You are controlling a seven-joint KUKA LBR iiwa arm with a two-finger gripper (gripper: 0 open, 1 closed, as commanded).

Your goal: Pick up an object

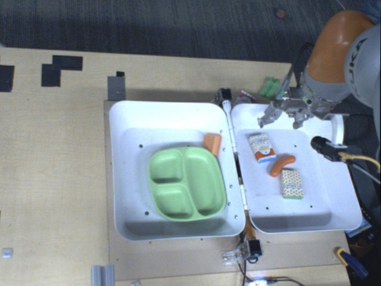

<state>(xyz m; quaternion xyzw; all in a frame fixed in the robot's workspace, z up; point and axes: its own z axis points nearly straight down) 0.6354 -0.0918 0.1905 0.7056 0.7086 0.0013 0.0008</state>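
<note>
— How many things are in the two bins?

— Five. The left bin [119, 159] holds one green divided tray [186, 182] and one small orange block [212, 142] touching the tray's upper right corner, close to the bin's right wall. The right bin [339, 201] holds three: one small carton with an orange base [261, 146], one orange sausage [282, 164] just below and right of it, and one patterned packet [291, 183] touching the sausage's lower end.

— And the jaws?

— The jaws [284, 117] hang spread and released, grasping nothing, above the right bin's far edge, up and right of the carton.

— Room to move?

— The three items cluster in the right bin's middle; bare white floor lies along its near and right sides. The tray fills most of the left bin's floor. Both bins sit on the pale table [53, 177].
</note>
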